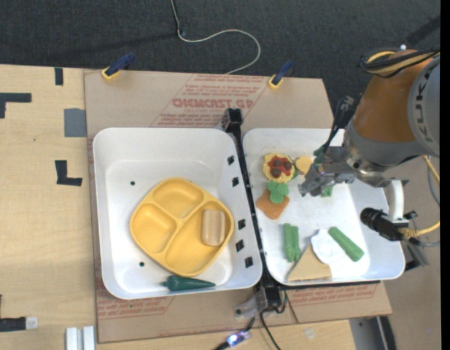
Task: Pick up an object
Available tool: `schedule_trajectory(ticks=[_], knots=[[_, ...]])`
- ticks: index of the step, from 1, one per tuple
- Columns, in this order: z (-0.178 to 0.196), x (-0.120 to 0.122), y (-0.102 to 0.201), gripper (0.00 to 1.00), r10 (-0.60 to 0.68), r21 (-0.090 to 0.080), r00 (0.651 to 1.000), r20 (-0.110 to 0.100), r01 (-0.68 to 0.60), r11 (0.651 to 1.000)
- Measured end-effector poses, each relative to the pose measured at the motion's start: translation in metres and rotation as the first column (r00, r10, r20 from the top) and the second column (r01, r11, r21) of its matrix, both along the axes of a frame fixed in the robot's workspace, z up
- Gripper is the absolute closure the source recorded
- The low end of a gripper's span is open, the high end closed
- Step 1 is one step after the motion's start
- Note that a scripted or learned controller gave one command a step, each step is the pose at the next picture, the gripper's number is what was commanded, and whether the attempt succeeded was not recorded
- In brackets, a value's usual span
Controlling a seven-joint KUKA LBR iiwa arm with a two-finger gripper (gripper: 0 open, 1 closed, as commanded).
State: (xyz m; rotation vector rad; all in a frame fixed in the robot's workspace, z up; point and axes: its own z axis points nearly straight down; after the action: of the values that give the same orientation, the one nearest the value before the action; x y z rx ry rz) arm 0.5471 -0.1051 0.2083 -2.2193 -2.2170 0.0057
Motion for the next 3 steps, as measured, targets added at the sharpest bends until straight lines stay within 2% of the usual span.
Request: schedule_trajectory(ticks=[1,2,3], knots=[[0.010,-0.056,0.018,1.00,0.000,0.001,1.000,0.000,0.000,1.000],[0.024,-0.070,0.013,1.00,0.001,0.000,1.000,0.003,-0.001,1.000],[0.005,-0.060,0.014,1.00,0.001,-0.001,1.000,0.001,-0.001,1.000]])
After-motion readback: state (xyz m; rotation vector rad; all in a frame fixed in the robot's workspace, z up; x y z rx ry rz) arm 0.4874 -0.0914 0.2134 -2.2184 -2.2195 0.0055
